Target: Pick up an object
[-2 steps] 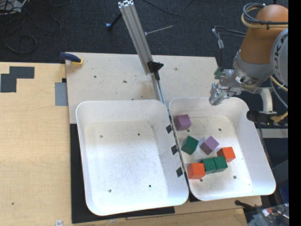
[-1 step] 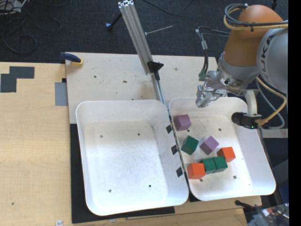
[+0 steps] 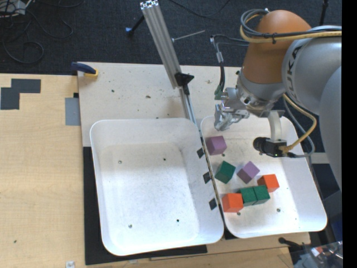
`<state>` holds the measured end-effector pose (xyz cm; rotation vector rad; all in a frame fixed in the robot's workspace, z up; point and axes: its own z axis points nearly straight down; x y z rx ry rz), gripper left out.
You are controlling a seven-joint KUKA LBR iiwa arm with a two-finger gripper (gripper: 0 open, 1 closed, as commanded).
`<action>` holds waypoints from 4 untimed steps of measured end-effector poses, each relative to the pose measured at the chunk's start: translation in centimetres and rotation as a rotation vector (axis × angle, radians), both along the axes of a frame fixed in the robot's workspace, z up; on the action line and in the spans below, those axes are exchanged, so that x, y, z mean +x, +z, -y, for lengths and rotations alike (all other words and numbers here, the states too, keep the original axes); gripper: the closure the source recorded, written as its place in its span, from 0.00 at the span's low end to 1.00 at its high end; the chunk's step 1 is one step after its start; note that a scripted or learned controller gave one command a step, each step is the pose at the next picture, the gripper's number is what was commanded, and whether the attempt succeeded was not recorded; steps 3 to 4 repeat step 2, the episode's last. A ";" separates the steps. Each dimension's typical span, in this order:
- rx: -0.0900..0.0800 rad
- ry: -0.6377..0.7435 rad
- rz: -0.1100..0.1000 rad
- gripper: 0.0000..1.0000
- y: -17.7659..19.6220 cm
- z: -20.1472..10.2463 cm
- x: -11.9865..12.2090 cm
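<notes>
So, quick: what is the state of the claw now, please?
Claw: cannot be told; it hangs above the purple cube.

even, fairly bright overhead light – the 2 white bins (image 3: 150,228) read clean without blown glare. soft short shadows sit under the blocks (image 3: 245,194). the dark floor (image 3: 83,27) at top loses detail – overall slightly soft, low-resolution focus.

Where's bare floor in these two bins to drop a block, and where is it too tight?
The left bin has bare floor from the divider to its far wall. In the right bin, bare patches lie along the near rim below the orange block and green block, and at the right wall. The middle is crowded: purple blocks under the tool.
</notes>
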<state>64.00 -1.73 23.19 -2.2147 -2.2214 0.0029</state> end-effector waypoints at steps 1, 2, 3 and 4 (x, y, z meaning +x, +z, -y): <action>0.000 0.000 0.000 1.00 -0.9 -4.5 -0.4; 0.000 0.002 0.003 1.00 0.4 -9.6 -0.4; 0.000 0.002 0.003 1.00 0.4 -9.6 -0.4; 0.000 0.002 0.003 1.00 0.4 -9.6 -0.4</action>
